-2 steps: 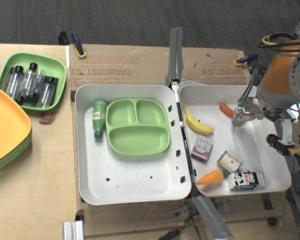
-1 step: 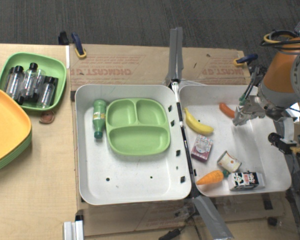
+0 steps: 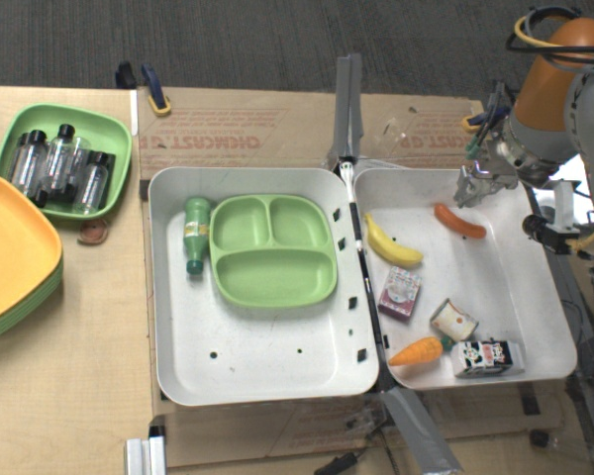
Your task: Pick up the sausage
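The sausage (image 3: 460,221) is a short red-orange link lying at a slant on the floor of the right bin (image 3: 535,295), near its far edge. My gripper (image 3: 468,192) hangs just above and behind the sausage's upper end, at the bin's far right. The grey arm with its orange band (image 3: 552,92) comes in from the upper right. Nothing is visibly held.
The right bin also holds a banana (image 3: 392,243), a pink carton (image 3: 401,293), a carrot (image 3: 417,352), a small wedge (image 3: 453,321) and a black-and-white carton (image 3: 482,357). The left bin has a green divided plate (image 3: 272,248) and a green bottle (image 3: 196,234). Yellow plates (image 3: 15,260) and a green tray of bottles (image 3: 64,161) sit far left.
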Tool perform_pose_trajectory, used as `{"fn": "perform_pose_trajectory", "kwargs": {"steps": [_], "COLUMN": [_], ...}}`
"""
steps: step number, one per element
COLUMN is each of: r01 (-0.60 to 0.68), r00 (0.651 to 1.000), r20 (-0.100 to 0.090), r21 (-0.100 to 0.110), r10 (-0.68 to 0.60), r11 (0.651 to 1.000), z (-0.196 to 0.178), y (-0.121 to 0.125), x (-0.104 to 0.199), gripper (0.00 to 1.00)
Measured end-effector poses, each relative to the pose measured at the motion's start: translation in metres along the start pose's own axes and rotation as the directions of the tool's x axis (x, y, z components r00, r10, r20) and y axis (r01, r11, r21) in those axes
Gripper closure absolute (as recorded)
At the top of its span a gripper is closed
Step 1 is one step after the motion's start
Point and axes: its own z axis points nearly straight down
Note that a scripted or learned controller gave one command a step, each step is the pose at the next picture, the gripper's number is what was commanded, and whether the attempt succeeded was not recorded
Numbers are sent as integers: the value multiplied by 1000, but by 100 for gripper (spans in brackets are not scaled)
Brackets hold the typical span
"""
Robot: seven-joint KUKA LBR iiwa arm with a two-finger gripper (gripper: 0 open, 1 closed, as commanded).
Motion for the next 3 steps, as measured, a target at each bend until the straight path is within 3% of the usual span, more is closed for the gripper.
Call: {"fn": "perform_pose_trajectory", "kwargs": {"steps": [1, 2, 3], "r01": [0, 170, 174], "r00": [1000, 986, 985], "r20": [0, -1, 1], "r21": [0, 1, 0], "r10": [0, -170, -174], "r11": [1000, 986, 985], "z": [0, 48, 39], "y": [0, -1, -1], "x": [0, 42, 41], "gripper": [0, 0, 100]}}
